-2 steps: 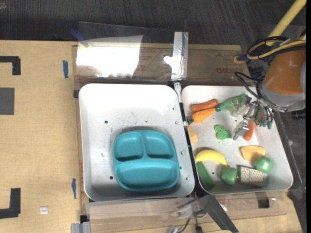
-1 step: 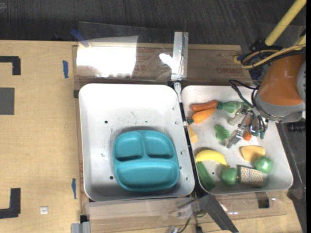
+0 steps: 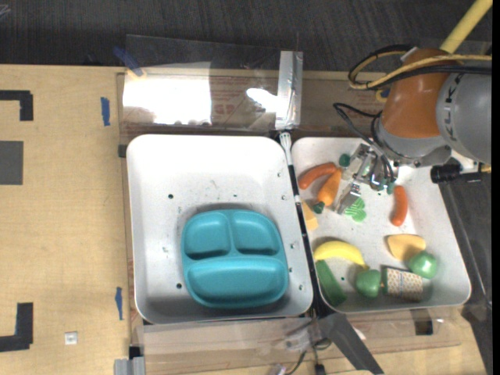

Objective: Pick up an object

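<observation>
Carrots, banana, teal tray, arm overhead

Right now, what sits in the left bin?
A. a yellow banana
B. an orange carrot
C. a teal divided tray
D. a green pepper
C: the teal divided tray lies in the left bin, while the banana and other toy foods lie in the right bin.

toy foods | mixed colours | scattered, right bin
</observation>
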{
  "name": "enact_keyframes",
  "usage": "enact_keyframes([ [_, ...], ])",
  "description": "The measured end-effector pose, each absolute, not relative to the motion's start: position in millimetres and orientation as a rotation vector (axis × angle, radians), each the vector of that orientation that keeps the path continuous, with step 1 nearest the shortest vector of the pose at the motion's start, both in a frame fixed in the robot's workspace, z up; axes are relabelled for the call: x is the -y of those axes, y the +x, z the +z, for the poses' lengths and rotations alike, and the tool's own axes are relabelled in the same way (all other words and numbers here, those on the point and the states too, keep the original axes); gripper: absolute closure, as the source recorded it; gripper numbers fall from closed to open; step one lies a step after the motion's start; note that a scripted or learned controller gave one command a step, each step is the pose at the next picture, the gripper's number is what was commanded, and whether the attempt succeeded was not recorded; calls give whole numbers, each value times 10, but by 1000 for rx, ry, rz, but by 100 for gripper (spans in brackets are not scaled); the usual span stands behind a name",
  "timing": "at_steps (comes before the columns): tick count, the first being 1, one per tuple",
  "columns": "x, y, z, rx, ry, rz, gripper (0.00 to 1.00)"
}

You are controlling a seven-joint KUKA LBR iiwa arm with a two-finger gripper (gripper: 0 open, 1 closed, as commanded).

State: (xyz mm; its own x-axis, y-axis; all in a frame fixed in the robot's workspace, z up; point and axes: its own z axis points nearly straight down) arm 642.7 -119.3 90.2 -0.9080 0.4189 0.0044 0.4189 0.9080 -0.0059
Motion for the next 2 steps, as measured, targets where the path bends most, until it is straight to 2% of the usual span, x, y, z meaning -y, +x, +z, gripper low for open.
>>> enact_keyframes([
  [1,1087,6478,908,3008,-839,30,0],
  [2,903,6265,893,3113,-495,0,0],
])
